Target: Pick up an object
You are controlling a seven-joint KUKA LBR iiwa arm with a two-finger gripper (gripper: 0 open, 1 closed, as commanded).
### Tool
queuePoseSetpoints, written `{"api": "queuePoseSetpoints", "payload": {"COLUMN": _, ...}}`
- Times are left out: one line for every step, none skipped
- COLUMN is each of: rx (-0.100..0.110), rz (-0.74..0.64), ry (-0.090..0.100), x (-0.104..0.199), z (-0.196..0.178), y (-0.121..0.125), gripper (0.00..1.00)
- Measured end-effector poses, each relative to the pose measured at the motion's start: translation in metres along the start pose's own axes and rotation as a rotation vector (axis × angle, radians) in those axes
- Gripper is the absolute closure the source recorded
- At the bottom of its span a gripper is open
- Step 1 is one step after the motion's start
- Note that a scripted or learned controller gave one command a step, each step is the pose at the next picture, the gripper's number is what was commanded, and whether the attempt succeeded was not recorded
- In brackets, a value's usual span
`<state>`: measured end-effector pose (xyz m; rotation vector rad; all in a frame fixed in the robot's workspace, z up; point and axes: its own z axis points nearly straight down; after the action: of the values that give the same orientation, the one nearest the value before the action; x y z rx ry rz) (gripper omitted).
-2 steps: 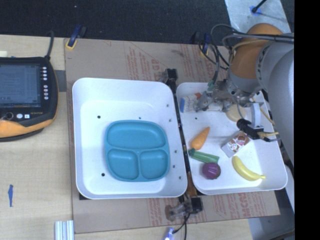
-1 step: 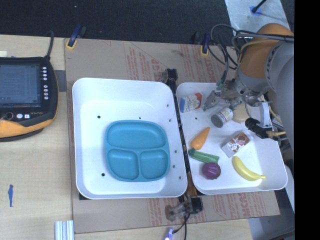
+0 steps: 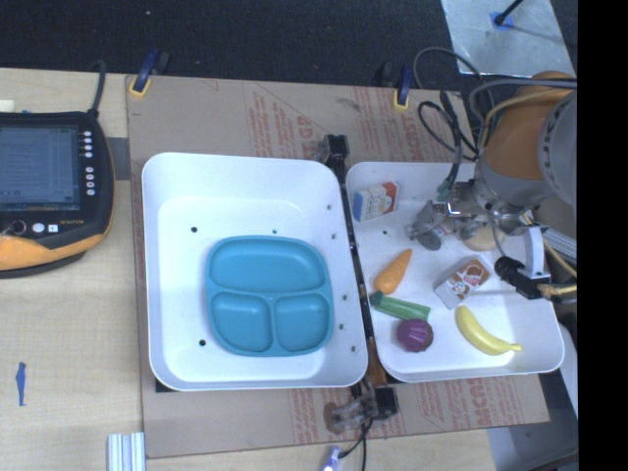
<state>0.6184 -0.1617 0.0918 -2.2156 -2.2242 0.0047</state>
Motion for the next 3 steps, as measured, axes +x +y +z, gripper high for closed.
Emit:
{"api": "queuePoseSetpoints", "payload": {"rx": 0.001, "rz": -0.001, "ry": 0.0, "x": 0.0, "z": -0.01, "y": 0.0, "gripper": 1.0}}
{"api": "queuePoseSetpoints", "payload": {"rx": -0.001, "rz": 0.002, "ry": 0.001, "x": -0.004, "z": -0.064, "y": -0.049, "gripper": 1.0}}
{"api": "queuePoseSetpoints", "payload": {"rx": -0.002, "rz": -0.001, "ry": 0.002, "x": 0.06, "z": -0.139, "y": -0.036, "gripper": 1.0}}
